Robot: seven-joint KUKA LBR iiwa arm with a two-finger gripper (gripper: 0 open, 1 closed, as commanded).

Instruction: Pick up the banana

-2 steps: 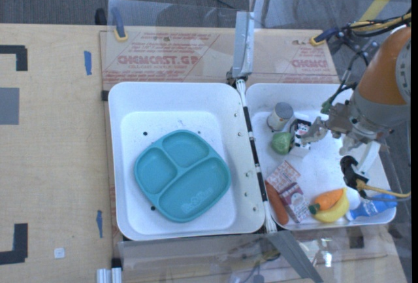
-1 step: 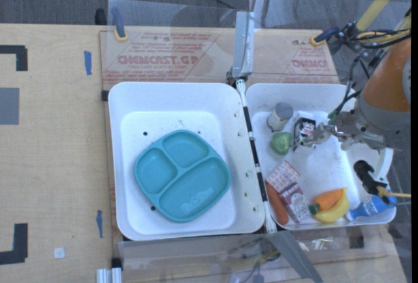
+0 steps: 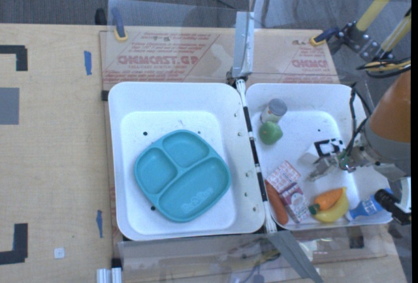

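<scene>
The metal two-finger tool (image 3: 324, 166) hovers in the right white bin (image 3: 295, 93), fingers parted and holding nothing. The curved yellow banana (image 3: 334, 211) lies just below it, toward the near rim, its long axis roughly crosswise, touching an orange carrot-like toy (image 3: 329, 198).

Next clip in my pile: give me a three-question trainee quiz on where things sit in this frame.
1. True or false: the banana lies in the bin that holds the teal divided plate.
2. What lies against the banana on its upper side? A) orange carrot-like piece B) green pear-like fruit C) small grey can
3. Fill in: the gripper hangs over the ____ bin, above the banana in the view.

Key: 1 false; 2 A; 3 right
</scene>
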